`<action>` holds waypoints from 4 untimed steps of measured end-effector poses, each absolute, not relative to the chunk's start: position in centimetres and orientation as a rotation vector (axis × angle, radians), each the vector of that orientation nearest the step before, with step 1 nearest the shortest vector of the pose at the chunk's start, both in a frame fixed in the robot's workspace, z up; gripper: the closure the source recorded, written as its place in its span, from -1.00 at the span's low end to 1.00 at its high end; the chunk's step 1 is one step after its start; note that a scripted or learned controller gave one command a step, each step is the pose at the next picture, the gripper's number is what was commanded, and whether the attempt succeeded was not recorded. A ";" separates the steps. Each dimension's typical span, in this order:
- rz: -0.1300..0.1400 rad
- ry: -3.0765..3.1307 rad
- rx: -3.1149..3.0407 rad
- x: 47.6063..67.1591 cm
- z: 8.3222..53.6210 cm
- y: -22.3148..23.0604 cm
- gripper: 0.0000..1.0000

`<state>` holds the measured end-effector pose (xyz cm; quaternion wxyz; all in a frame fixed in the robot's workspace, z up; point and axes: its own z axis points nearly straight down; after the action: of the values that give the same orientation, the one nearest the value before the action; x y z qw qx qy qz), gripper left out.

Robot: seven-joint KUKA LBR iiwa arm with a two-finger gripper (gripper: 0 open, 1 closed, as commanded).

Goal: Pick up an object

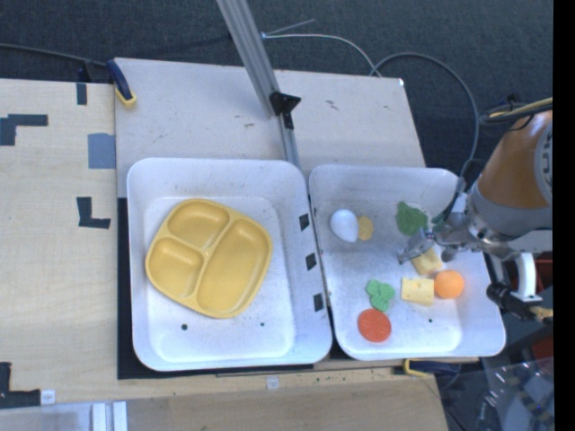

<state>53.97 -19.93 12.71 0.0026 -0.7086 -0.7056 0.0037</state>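
While the yellow divided plate [208, 256] lies in the left bin [144, 330], the right bin [476, 335] at the frame's lower right holds a white egg [343, 224], green pieces [380, 293], a red tomato [375, 325], cheese [417, 291] and an orange [448, 284]. My gripper [424, 246] hovers above a yellow piece [428, 261]; I cannot tell its grip.

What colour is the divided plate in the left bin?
Yellow. The divided plastic plate shows best in the camera view, lying in the left white bin.
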 end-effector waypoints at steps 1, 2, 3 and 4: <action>-0.005 -2.231 -2.220 66.9 16.2 -20.9 -1.00; 0.021 -2.198 -2.202 67.3 9.0 -20.8 -1.00; 0.021 -2.200 -2.202 67.3 8.9 -20.8 -1.00; 0.022 -2.200 -2.202 67.3 8.8 -20.8 -1.00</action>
<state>67.26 -20.81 8.84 0.0146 -0.7074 -0.7067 0.0070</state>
